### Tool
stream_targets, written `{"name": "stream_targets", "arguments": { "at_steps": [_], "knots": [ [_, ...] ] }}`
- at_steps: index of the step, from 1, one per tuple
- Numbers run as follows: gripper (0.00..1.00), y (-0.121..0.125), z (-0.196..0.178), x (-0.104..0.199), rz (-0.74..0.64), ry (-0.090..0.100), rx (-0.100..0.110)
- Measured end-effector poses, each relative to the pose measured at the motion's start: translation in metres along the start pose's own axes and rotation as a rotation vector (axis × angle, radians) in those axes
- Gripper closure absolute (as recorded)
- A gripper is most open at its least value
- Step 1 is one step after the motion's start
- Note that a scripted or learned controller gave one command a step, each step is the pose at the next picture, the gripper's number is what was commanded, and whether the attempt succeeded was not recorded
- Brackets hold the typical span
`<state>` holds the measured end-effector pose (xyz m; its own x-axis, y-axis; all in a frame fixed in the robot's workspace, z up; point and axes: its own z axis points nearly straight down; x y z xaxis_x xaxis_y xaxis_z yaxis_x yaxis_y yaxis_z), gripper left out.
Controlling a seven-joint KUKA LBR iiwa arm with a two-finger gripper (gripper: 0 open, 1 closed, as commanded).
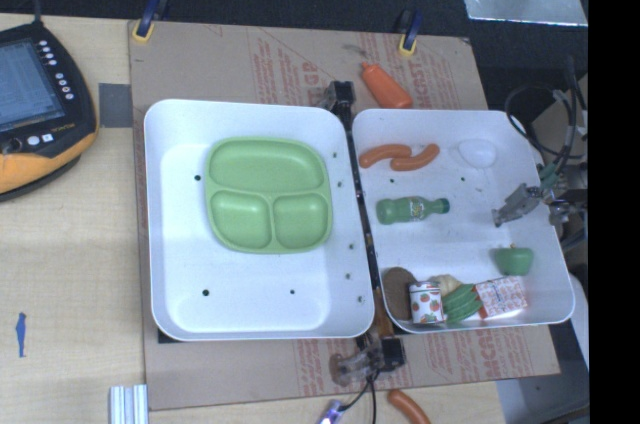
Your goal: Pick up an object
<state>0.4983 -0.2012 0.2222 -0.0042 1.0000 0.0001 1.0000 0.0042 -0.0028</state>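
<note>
Hand [512, 207] sits low over the right bin [470, 237], at its right side; whether it is open or closed cannot be told, and nothing is seen in its grip; green bottle [411, 208] lies well to its left, on its side; two sausages [398, 156] up and to its left; green pepper [515, 259] just below it; small carton [502, 297] and can [427, 303] farther below; green divided plate [269, 194] in the left bin [180, 252], far to its left.
</note>
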Motion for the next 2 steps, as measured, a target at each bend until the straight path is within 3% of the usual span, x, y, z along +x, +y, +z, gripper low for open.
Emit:
{"name": "stream_targets", "arguments": {
  "at_steps": [1, 2],
  "knots": [
    [0.00, 0.007, 0.101, -0.010, -0.002, 0.000, 0.002],
    [0.00, -0.015, 0.123, -0.011, -0.003, -0.001, 0.000]
  ]
}}
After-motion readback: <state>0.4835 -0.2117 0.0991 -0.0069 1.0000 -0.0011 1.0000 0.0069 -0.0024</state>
